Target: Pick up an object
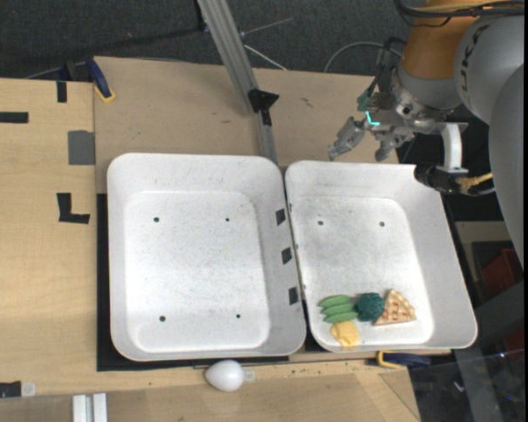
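Gripper (363, 141) upper right, above right bin (440, 236) rim, jaws apart, empty; toys (367, 310) clustered lower right; best descend over cluster edge, taking slice (396, 309) singly

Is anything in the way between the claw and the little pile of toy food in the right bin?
Nothing visible blocks it. The claw hangs over the far rim of the right bin, while the toy food is bunched at the bin's near edge. Bare white bin floor lies between them.
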Controlling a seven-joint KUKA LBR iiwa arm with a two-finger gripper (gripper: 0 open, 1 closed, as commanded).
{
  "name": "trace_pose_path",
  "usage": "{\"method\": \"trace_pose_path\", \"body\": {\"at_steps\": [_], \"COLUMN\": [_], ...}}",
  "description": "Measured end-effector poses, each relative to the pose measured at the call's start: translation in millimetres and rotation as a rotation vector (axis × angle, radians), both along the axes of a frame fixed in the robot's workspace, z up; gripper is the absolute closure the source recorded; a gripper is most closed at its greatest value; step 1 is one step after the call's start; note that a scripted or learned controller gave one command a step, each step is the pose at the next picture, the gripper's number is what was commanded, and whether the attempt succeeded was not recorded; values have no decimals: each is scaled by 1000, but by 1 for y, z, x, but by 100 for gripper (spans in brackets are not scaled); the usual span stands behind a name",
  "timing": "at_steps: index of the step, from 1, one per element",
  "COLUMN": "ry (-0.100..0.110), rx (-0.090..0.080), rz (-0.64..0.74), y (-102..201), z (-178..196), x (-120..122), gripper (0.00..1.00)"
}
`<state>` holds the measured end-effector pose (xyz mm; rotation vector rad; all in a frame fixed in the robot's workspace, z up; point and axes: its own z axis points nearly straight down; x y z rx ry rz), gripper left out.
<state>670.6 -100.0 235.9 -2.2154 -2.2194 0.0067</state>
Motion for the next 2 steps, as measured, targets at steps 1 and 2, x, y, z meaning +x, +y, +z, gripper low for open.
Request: {"method": "trace_pose_path", "body": {"at_steps": [1,2], "ry": [-5,-1], "rx": [-1,-2], "rz": [1,1], "y": [0,1], "z": [3,-41], "x": [1,5], "gripper": [0,0]}}
